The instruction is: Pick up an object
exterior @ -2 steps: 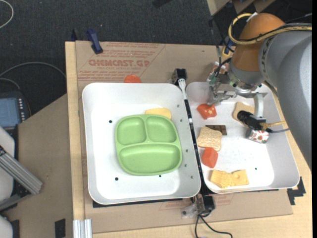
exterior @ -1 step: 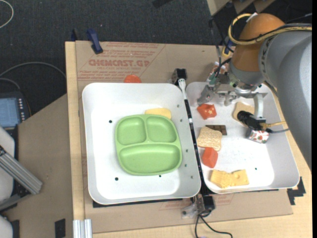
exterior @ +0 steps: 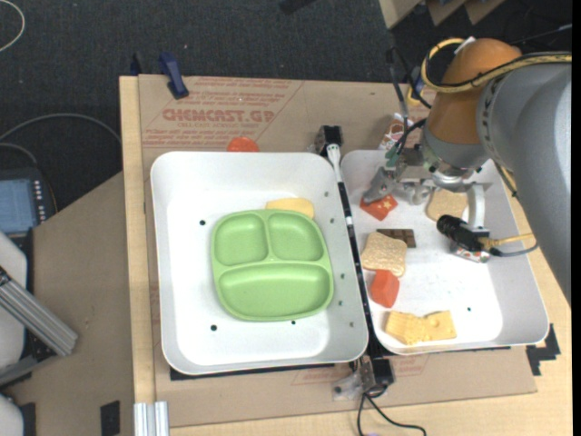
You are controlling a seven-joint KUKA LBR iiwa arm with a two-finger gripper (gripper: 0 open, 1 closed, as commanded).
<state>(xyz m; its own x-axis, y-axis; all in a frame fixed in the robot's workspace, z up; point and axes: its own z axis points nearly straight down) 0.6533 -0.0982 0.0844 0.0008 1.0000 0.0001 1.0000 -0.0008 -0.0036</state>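
Note:
My gripper [exterior: 425,200] hangs low over the back of the right bin [exterior: 508,321], open, with its fingers spread wide. The left fingertip [exterior: 376,189] is just above a small red piece [exterior: 379,208]. A tan piece [exterior: 444,203] lies in the gap between the fingers, with neither finger closed on it. Nearer the front of that bin lie a square cracker [exterior: 384,253] with a brown chocolate piece [exterior: 398,237] behind it, a second red chunk [exterior: 385,288] and a yellow cheese slice [exterior: 419,326].
The left bin [exterior: 182,243] holds a green divided plate [exterior: 270,264] with a pale yellow piece [exterior: 291,207] behind it. The shared bin wall [exterior: 349,234] runs just left of the gripper. An orange disc [exterior: 241,144] lies on the cardboard behind the bins.

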